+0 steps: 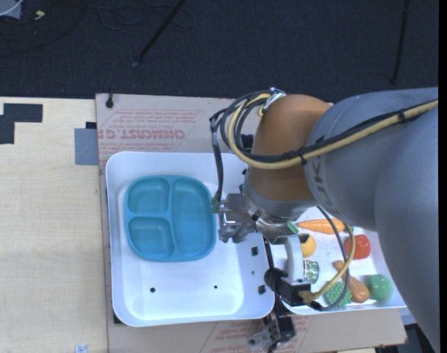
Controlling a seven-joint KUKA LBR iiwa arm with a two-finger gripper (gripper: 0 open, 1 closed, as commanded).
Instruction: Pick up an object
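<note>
Camera view: a grey robot arm with an orange band reaches over two shallow white bins on a pale wooden table (pixel 47 234). Its claw (pixel 231 225) hangs by the inner edge of the farther white bin (pixel 179 293); whether it is spread or pressed together cannot be told. Just beyond the claw lies a blue three-compartment plastic plate (pixel 170 218). Behind the claw, in the other white bin (pixel 369 268), lie an orange toy carrot (pixel 323 226), a red toy piece (pixel 361 246) and a green round toy (pixel 379 287).

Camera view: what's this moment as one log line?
arm over right bin | blue tray in left bin | carrot in right bin
</note>
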